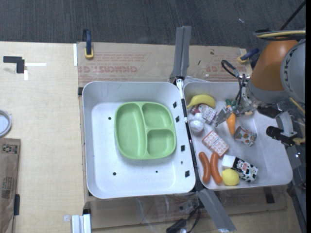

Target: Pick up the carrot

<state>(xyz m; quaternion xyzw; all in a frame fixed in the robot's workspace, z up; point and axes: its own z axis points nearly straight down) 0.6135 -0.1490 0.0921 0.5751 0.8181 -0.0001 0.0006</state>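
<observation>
The bench spans the frame, light wood at left. Two white bins sit side by side: the left bin at centre, the right bin at centre right. The arm, grey with an orange band, enters from the upper right and ends over the right bin.

The left bin holds a green divided tray, lying flat.

In the right bin, a banana lies at the upper left corner. Two sausages lie side by side near the lower edge, with a lemon just beside them and a black-and-white carton to its right.

The gripper points down and left. The carrot hangs upright between its fingers, clamped at the upper end, orange tip pointing down, in the upper middle of the right bin.
</observation>
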